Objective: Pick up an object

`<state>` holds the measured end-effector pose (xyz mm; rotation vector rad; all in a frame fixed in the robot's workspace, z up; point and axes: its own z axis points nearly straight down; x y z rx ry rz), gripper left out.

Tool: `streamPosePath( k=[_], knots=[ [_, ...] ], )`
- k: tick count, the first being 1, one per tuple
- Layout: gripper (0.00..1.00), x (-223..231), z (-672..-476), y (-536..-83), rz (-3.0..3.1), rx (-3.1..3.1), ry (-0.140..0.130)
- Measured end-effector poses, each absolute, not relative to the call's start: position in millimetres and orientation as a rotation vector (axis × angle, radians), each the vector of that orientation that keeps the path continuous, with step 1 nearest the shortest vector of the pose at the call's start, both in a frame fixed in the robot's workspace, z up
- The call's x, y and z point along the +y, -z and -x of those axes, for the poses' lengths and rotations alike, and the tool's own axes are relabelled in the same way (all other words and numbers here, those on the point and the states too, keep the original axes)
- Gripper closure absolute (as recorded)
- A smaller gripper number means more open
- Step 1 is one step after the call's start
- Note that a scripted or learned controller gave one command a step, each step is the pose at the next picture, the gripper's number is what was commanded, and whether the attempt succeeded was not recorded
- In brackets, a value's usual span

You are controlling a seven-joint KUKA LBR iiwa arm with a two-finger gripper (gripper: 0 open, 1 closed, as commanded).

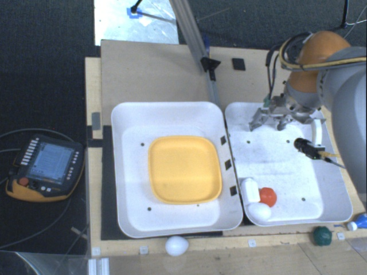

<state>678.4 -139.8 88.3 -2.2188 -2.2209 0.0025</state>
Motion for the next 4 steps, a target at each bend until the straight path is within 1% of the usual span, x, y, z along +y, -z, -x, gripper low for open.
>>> streamPosePath(
  k=[1,3,4],
  knots=[
    [1.00,-140.1,-680.2,-102.0,2.222,-2.226,0.003],
    [1.00,-145.4,-678.8,-217.5,2.224,-2.226,0.006],
    [1.00,-99.6,-647.9,-226.1,2.218,-2.226,0.003]
  ],
)
